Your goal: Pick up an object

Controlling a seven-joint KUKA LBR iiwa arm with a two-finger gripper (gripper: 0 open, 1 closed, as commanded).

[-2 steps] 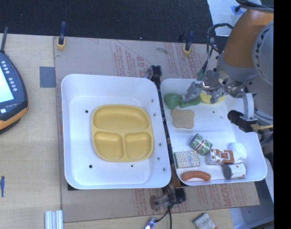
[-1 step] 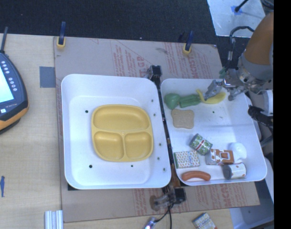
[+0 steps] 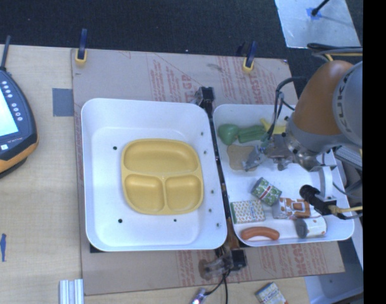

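My gripper [image 3: 267, 161] hangs over the upper half of the right bin [image 3: 342, 233], its two metal fingers [image 3: 252, 164] spread open with nothing between them. Just left of it lie a green toy vegetable [image 3: 239, 133] and a flat brown piece [image 3: 238, 153]. Below the gripper sit a small green-and-white can [image 3: 265, 191], a green-and-white box [image 3: 246, 211], an orange sausage [image 3: 260, 234] and an orange-and-white pack [image 3: 295, 208]. A white tube [image 3: 312, 228] rests at the bin's lower right.
The left bin [image 3: 94, 170] holds a yellow divided plate [image 3: 162, 175]. A control pendant [image 3: 6, 125] lies on the bench at far left. Clamps [image 3: 82, 54] pin the cardboard sheet at the back. The arm's orange band [image 3: 319, 103] looms over the right bin's far corner.
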